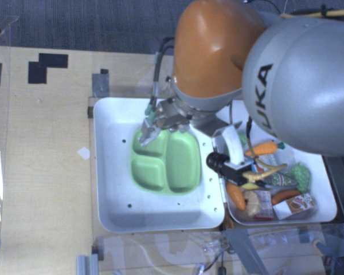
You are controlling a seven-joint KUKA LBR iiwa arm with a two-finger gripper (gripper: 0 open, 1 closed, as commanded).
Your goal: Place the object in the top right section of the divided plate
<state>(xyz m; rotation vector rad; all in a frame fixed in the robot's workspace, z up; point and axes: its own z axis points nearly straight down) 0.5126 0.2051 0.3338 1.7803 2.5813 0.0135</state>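
Observation:
A light green divided plate [175, 165] lies in the left white bin [117, 199]. It has one long section on its right and two smaller ones on its left. My gripper [147, 132] hangs over the plate's upper left section, right at the plate's far rim. The big orange and grey wrist above it hides the plate's far edge and whatever is between the gripper's tips. No object lies in the plate sections that are visible.
The right white bin [327, 208] holds several toy foods: an orange carrot [262, 148], another carrot [235, 196], a green broccoli piece [300, 175] and small packets [295, 205]. The arm covers that bin's far part.

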